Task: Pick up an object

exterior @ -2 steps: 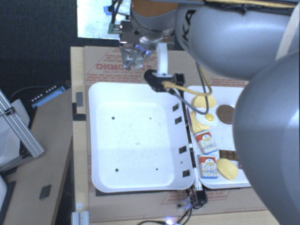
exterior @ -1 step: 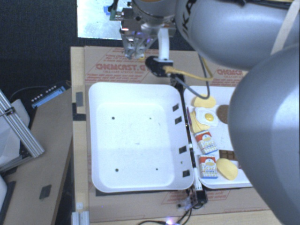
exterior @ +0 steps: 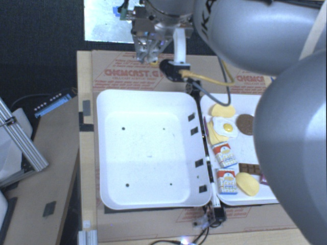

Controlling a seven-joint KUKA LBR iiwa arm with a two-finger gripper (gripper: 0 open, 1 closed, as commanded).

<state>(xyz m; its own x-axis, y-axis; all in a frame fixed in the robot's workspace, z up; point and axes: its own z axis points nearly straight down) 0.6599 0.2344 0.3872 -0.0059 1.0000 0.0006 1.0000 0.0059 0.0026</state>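
While my gripper (exterior: pixel 148 52) hangs beyond the left bin (exterior: pixel 148 147), fingers unclear, the right bin (exterior: pixel 240 198) holds one fried egg (exterior: pixel 225 126), two small cartons (exterior: pixel 225 155), one lemon (exterior: pixel 248 184).

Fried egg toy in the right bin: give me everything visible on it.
The fried egg looks like a flat plastic toy: a white, irregular rounded slab with a raised yellow yolk near its middle. It lies flat, yolk up, in the right bin, close to the bin's left wall. It overlaps yellow cheese-like slices beneath it and to its left, another pale yellow piece sits just behind it, and a brown round cookie sits beside it on the right.
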